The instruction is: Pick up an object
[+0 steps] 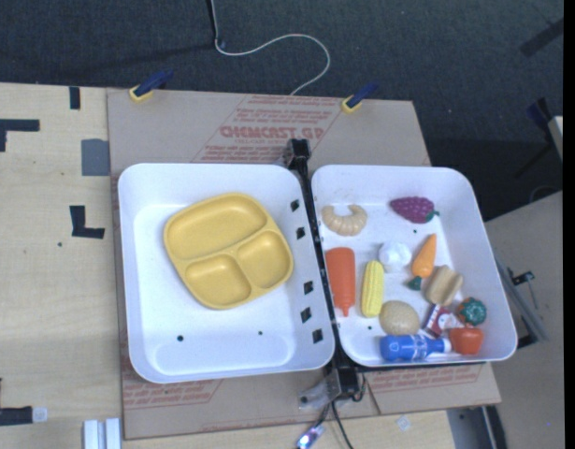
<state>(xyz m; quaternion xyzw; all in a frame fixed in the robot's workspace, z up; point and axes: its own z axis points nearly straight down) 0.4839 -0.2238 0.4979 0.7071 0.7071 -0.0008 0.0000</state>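
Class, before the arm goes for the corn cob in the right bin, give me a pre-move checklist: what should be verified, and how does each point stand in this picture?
1. Corn cob in plain view in the right bin: ok.
2. Top of the cob uncovered: ok.
3. Room beside it: not ok; the orange carrot lies close on one side, and the potato sits at its lower end.
4. Cob lying flat, away from the bin wall: ok.
5. Yellow tray in the left bin, out of the way: ok.
6. Gripper ready and open: cannot tell.
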